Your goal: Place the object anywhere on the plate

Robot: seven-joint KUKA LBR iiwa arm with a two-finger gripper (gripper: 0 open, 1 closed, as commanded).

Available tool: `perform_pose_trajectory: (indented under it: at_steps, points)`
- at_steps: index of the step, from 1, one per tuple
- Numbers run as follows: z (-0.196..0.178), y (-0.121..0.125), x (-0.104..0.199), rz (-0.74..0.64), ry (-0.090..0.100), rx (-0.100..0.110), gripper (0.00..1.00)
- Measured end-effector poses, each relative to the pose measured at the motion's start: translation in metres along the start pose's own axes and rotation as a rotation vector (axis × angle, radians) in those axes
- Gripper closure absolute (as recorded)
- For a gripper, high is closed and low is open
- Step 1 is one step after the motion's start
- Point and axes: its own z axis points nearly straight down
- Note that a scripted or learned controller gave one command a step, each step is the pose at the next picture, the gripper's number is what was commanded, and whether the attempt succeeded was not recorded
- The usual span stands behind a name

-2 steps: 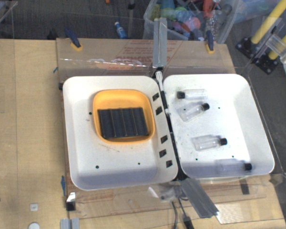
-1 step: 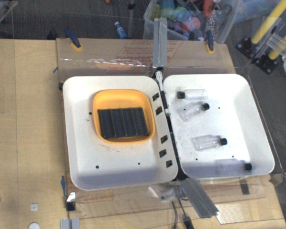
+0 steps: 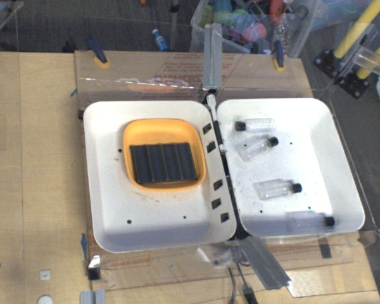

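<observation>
An orange plate (image 3: 134, 133) with rounded corners sits in the left white bin (image 3: 107, 208). A dark ridged rectangular object (image 3: 163, 163) lies flat on the plate, covering its lower middle. In the right white bin (image 3: 342, 170) lie several clear plastic vials with black caps: one at the top (image 3: 254, 126), one just below it (image 3: 256, 147), one in the middle (image 3: 277, 189), and one by the front rim (image 3: 309, 221).
A row of small black tabs (image 3: 216, 183) runs along the divider between the bins. A clear tub of colourful toys (image 3: 253, 8) stands behind the bench. Cardboard and clamps lie behind the bins.
</observation>
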Motion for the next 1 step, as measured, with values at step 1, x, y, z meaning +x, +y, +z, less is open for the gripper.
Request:
perform_pose_trajectory:
  at_steps: [1]
  points:
    - [0.0001,0.0049,0.0042,-0.080,0.000,0.000,1.00]
